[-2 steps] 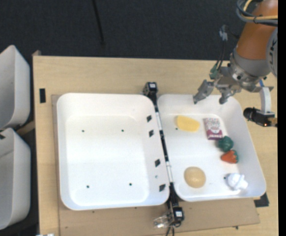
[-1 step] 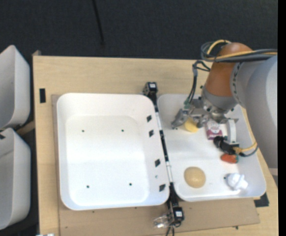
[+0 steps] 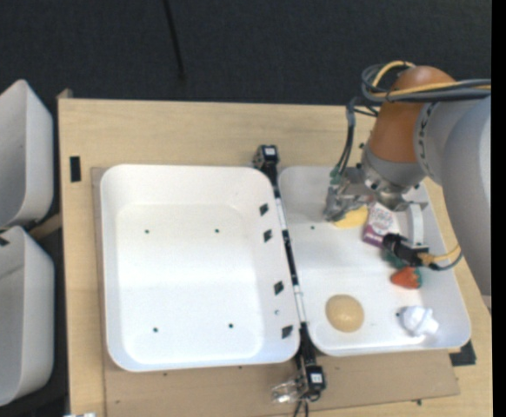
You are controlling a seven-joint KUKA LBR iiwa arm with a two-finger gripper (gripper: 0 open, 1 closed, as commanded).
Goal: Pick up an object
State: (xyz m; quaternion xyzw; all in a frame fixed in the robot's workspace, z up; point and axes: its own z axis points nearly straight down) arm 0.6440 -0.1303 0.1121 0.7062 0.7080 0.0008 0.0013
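My gripper (image 3: 344,205) hangs low over the back of the right bin (image 3: 322,241), right at a yellow object (image 3: 354,219) that peeks out from under it. A purple and white packet (image 3: 379,224) lies just to its right. A tan round ball (image 3: 345,312) rests near the bin's front. Beside it, at the front right corner, is a crumpled white object (image 3: 417,321). A red and green object (image 3: 404,277) lies by the right wall, with a dark green piece (image 3: 401,250) above it.
The left bin (image 3: 188,263) sits beside the right one, with a black-clipped divider (image 3: 284,250) between them. Grey arm and orange band (image 3: 405,120) cover the back right. White containers (image 3: 5,233) stand off the bench's left edge.
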